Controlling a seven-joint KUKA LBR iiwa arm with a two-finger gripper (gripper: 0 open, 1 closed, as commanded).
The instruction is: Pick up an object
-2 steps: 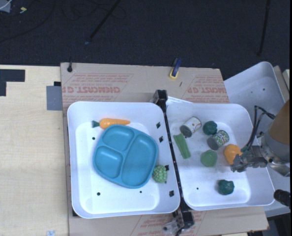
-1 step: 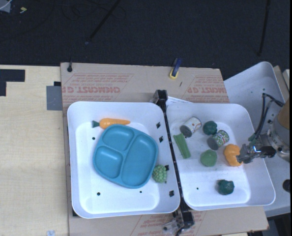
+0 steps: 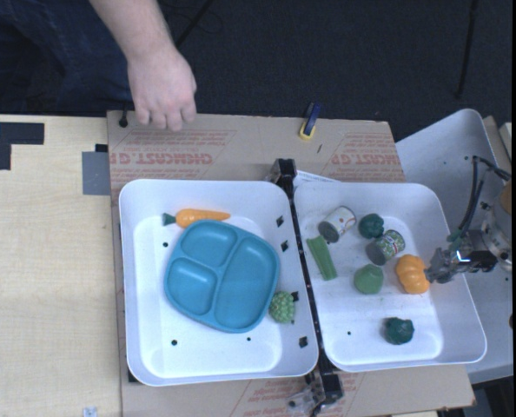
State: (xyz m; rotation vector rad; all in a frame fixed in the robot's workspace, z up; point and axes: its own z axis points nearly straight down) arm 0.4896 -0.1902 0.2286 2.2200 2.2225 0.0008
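The right bin (image 3: pixel 453 341) holds several small things. They include an orange fruit-like piece (image 3: pixel 412 274), a light green pepper (image 3: pixel 368 278), a dark green lump (image 3: pixel 399 330), a long green strip (image 3: pixel 321 257), a dark green ball (image 3: pixel 371 226) and two small cans (image 3: pixel 386 246) (image 3: pixel 337 223). My gripper (image 3: pixel 440 268) reaches in over the bin's right side, low, just right of the orange piece and close to it. Whether it touches the piece I cannot tell.
The left bin (image 3: pixel 141 337) carries a blue divided plate (image 3: pixel 221 274), a carrot (image 3: pixel 201 218) at its upper left and a bumpy green ball (image 3: pixel 282 307) by the divider. A person's hand (image 3: pixel 162 89) rests on the cardboard's far edge. A blue and yellow clip (image 3: pixel 309 122) lies behind the bins.
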